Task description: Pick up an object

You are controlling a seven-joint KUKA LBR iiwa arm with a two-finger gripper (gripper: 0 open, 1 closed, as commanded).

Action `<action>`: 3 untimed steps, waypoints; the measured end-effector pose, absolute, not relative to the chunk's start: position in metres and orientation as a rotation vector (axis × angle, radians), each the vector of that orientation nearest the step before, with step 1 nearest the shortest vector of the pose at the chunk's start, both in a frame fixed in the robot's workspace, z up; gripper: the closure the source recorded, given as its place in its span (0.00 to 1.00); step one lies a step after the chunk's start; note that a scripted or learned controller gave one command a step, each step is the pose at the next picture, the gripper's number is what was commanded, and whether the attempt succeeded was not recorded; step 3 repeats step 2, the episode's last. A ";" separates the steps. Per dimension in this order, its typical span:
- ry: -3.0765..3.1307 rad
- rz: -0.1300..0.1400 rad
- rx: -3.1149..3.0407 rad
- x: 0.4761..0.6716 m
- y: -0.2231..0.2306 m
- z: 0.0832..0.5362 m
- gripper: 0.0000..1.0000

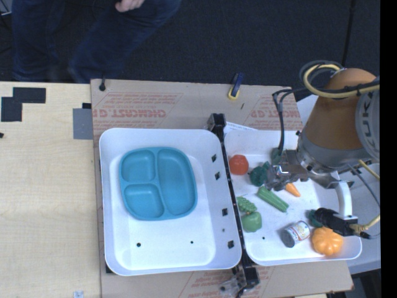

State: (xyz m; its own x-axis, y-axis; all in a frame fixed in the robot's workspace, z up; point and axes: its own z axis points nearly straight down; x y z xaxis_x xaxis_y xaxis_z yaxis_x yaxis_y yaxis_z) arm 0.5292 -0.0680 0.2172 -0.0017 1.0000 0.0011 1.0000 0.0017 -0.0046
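Two white bins (111,228) (one blue plate (157,183)), one can (296,233)

My arm (344,113) is a fat rounded body, orange across its upper dome and grey below, where the shell narrows toward the wrist. A yellow and black cable (319,73) loops over the top of me, and a thin black cable (280,120) hangs down my left-hand side in the camera view. Part of a dark letter marking shows on my pale shell at the far right. Below the wrist sits dark metal gripper hardware (282,172), its details too small to read.
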 end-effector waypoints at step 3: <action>-2.220 0.003 -2.219 0.532 -0.063 0.218 1.00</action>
